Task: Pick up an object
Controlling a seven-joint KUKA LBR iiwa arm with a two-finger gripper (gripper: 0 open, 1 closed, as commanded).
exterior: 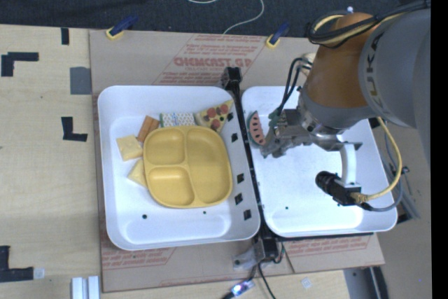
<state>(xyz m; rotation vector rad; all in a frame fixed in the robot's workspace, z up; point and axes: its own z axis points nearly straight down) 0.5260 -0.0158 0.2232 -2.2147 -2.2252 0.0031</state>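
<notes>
My gripper [271, 145] hangs low over the left part of the right bin [318, 217], under the grey arm with its orange band. Just to its upper left lies a watermelon-slice toy [256, 127] against the bin's left wall, close to the fingertips but apart from them as far as I can see. In the left bin [119, 150] rests a yellow divided plate [187, 166]. Behind the plate lie a pizza-slice toy [215, 115], a brown cracker-like piece [148, 128] and pale yellow flat pieces [129, 148].
A divider with black clips [240, 143] runs between the two bins. A black cable end and yellow hose [339, 189] hang from the arm over the right bin's lower right. A cardboard sheet [203, 59] lies under both bins.
</notes>
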